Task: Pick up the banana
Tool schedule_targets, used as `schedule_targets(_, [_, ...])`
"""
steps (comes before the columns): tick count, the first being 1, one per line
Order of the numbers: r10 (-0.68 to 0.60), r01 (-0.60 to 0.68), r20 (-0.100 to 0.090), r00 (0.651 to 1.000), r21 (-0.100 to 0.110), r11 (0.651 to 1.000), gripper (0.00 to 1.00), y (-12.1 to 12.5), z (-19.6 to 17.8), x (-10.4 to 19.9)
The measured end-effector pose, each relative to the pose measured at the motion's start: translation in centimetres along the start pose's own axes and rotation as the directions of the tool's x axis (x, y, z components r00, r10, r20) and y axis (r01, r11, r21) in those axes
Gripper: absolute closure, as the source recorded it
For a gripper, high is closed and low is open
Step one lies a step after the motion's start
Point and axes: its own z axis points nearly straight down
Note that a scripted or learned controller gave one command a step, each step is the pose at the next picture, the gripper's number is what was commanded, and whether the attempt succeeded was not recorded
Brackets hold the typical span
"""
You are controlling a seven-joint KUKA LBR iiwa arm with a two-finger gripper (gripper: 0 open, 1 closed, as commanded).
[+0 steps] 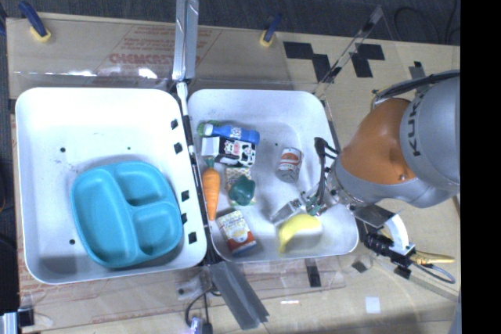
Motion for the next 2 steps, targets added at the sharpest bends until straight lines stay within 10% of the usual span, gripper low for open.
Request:
schedule_targets(1, [-0.005, 0.005, -0.001, 1.000, 0.001, 1.000, 1.00, 0.1, -1.0, 0.0])
schedule_targets(2, [0.376, -0.376, 0.001, 0.927, -0.001, 0.927, 1.00, 3.1, -11.3, 7.3])
